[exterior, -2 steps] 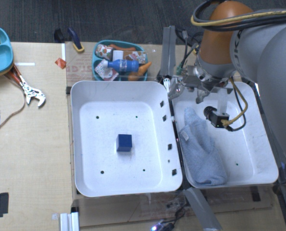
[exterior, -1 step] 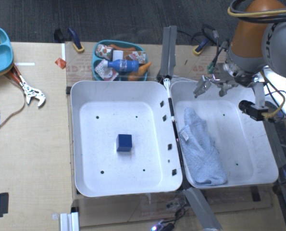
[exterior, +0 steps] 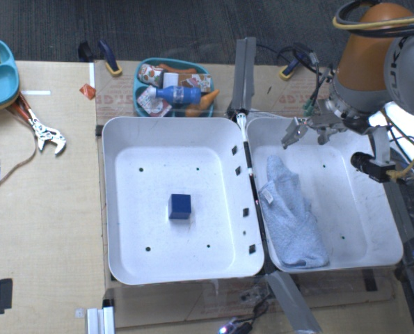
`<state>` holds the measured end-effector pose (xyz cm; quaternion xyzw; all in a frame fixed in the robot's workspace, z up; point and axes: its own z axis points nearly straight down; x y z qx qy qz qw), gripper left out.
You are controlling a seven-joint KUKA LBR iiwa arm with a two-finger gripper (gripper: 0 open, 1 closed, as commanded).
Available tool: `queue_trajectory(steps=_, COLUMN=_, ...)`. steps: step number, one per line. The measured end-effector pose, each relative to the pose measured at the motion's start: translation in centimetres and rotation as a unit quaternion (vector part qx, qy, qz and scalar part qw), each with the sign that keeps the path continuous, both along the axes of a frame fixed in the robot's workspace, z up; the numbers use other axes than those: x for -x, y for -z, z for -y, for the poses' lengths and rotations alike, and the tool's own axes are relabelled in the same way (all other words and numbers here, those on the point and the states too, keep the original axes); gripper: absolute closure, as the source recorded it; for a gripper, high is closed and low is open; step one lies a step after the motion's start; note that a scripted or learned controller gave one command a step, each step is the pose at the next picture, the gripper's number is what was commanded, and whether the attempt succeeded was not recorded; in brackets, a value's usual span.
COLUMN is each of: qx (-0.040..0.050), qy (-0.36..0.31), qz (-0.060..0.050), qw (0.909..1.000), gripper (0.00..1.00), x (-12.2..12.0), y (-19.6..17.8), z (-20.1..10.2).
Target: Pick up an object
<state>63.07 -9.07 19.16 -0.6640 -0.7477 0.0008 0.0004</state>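
Camera view:
Gripper (exterior: 305, 132): hangs over the right bin's (exterior: 373, 256) far rim, at about 11 o'clock of that bin; jaws spread, nothing between them.
Grey cloth (exterior: 290, 214): crumpled along the right bin's left side, from 9 to 7 o'clock, below the gripper and apart from it.
Blue block (exterior: 180, 206): alone near the centre of the left bin (exterior: 123, 256).
Progress: judged not yet begun. No object grasped; descent, closing and lift all remain.

A small blue block (exterior: 180, 206) sits flat near the middle of the left bin (exterior: 123, 256). A crumpled pale-blue cloth (exterior: 290, 214) lies lengthwise in the neighbouring bin, against the left bin's side.
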Motion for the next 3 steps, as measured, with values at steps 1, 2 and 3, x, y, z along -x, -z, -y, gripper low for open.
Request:
queue_trajectory(steps=1, qx=-0.0001, qy=0.068, qz=-0.001, qw=0.9977, gripper=0.00, x=7.3, y=7.7, z=1.1)
queue_trajectory(steps=2, qx=-0.0002, qy=0.114, qz=0.000, qw=0.9935, gripper=0.00, x=8.1, y=8.6, z=0.7)
queue_trajectory(steps=3, qx=0.0006, qy=0.135, qz=0.001, qw=0.9909, gripper=0.00, x=2.0, y=5.3, z=6.0)
